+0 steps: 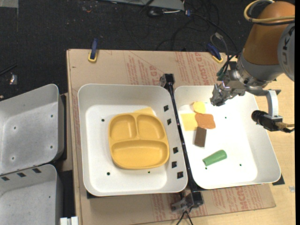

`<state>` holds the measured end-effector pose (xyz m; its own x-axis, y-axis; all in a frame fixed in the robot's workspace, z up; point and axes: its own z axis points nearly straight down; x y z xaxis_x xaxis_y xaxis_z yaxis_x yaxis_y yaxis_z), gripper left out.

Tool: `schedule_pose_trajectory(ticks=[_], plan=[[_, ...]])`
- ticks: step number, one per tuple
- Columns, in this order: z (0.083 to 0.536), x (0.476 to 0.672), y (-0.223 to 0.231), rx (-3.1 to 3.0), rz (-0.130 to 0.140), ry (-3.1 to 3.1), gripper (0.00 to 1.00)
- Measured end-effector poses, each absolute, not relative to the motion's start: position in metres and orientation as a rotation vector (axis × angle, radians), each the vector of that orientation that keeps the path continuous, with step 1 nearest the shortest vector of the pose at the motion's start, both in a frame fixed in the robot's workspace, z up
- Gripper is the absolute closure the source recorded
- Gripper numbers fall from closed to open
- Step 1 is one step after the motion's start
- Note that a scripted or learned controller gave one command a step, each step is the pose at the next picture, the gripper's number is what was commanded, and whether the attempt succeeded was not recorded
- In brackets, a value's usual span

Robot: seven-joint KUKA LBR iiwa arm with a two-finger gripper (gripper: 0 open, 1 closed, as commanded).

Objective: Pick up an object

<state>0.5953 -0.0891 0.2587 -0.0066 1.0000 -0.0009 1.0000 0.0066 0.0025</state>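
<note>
Nearest the camera, green cylinder [214, 157] near right bin [262, 172] front edge. Beyond, small food pieces (yellow, orange, brown) [199, 121] by left wall, just left of gripper [218, 99]; finger state unclear.

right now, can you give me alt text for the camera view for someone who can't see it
A grey and orange robot arm's gripper hovers over the right white bin, just above a cluster of small yellow, orange and brown pieces, with a green cylinder nearer the front. The left white bin holds a yellow divided plastic tray.
</note>
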Motion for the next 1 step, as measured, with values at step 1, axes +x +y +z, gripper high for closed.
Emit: schedule_pose_trajectory(ticks=[1], plan=[[0.2559,0.602,-0.0464,2.214,0.001,2.227,1.0]])
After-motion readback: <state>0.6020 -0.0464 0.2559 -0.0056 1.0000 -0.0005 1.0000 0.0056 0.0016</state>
